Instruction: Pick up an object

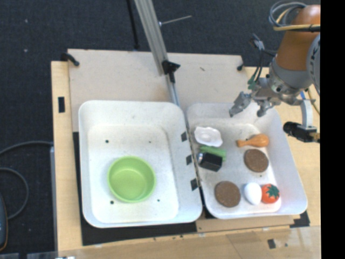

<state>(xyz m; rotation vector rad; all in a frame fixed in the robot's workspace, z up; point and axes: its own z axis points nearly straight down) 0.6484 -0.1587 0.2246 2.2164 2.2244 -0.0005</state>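
1. Overhead slanted view of a tan table w/ two shallow white bins side by side.
2. Left bin holds a lime-green bowl, upright, toward the near left part of the bin.
3. Right bin holds several small objects, all lying on its floor.
4. Back row: a white crumpled-looking item at left; an orange-tan drumstick-shaped toy at right.
5. Middle: a black block w/ green top just in front of the white item; a brown round disc just in front of the drumstick.
6. Front row, left to right: a second brown disc, a white egg shape, a red strawberry-like toy; egg and strawberry touch.
7. Grey arm w/ orange band enters from the right.
8. End effector hangs over the back edge of the right bin, fingers spread apart, nothing btwn them; it is above and apart from the drumstick.
9. A metal pole slants from top centre down to the gap btwn bins.
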